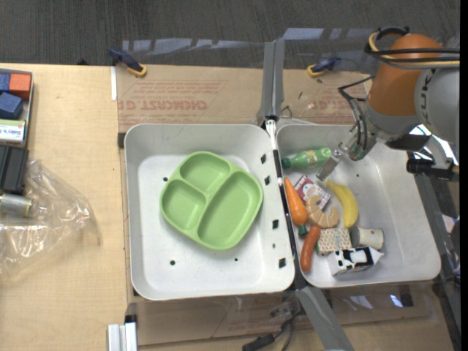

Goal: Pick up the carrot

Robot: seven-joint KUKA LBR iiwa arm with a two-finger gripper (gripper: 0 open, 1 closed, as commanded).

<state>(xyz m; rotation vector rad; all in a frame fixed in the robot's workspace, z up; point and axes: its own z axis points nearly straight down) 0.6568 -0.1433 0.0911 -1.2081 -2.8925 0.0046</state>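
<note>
The carrot (295, 202) is orange with a green stub at its top. It lies lengthwise along the left wall of the right bin (398, 196), touching a small printed packet (314, 190). My gripper (333, 164) hangs over the back of that bin, up and to the right of the carrot and clear of it. It is just right of a green bottle (307, 156). Nothing is seen held in it.
Around the carrot lie a banana (346, 202), a round cracker (322, 216), a red pepper (309, 246), a small cup (370, 237) and a black-and-white carton (352, 260). The left bin (146, 262) holds a green divided plate (212, 199). Boxes and a plastic bag (44, 210) sit far left.
</note>
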